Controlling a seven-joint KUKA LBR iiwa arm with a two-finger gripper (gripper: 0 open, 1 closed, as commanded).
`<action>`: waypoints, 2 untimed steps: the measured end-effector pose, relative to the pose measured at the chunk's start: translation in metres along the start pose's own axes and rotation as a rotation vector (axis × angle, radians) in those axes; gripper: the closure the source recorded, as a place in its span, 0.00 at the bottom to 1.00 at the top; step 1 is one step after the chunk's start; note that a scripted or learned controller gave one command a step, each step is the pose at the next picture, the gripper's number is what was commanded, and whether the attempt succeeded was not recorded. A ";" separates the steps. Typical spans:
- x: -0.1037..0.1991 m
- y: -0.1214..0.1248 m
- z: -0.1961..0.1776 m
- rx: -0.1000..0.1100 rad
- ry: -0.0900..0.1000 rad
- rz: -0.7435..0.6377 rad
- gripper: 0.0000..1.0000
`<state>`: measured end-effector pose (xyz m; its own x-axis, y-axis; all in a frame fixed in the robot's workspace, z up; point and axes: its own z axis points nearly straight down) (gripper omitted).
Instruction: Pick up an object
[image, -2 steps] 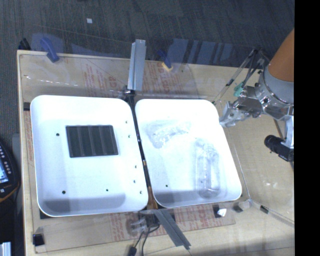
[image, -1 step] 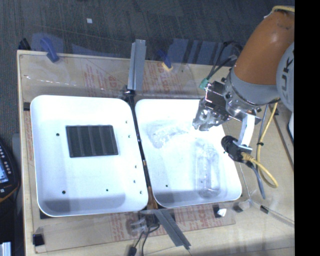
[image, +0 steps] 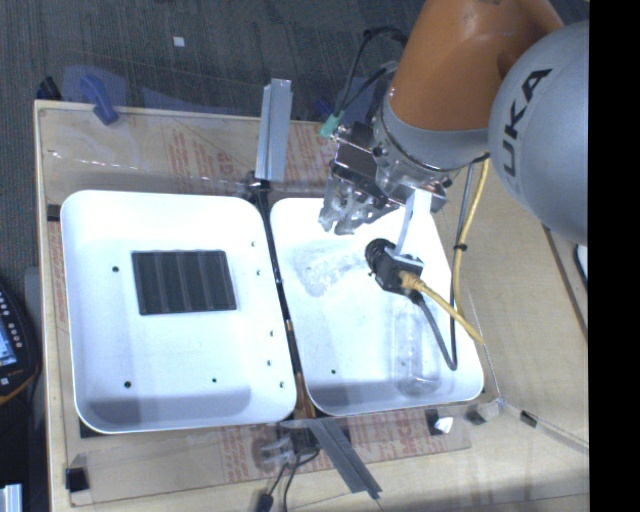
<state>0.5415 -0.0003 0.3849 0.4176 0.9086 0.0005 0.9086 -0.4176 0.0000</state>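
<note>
You see the gripper (image: 345, 217) hanging over the far end of the right bin (image: 455, 390); whether it is spread or closed, you cannot tell. A crumpled clear plastic piece (image: 322, 270) lies just below it on the bin floor. A clear bottle (image: 415, 350) lies near the right wall. The left bin (image: 90, 390) holds a dark ribbed panel (image: 184, 281).

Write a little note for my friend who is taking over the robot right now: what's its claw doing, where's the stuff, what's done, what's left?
Gripper: hanging over the top part of the right bin; I can't tell whether anything is held.
Things: a crumpled clear plastic piece lies just below the gripper; a clear bottle lies near the bin's right wall. The left bin has a dark grille.
Done: no pick visible.
Left: grasp one object and lift it.
</note>
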 end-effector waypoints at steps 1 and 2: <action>-0.083 0.049 0.030 0.005 -0.002 -0.135 1.00; -0.036 0.055 0.115 0.006 -0.003 -0.090 1.00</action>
<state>0.5760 -0.0560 0.2700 0.3343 0.9425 -0.0022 0.9424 -0.3343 -0.0058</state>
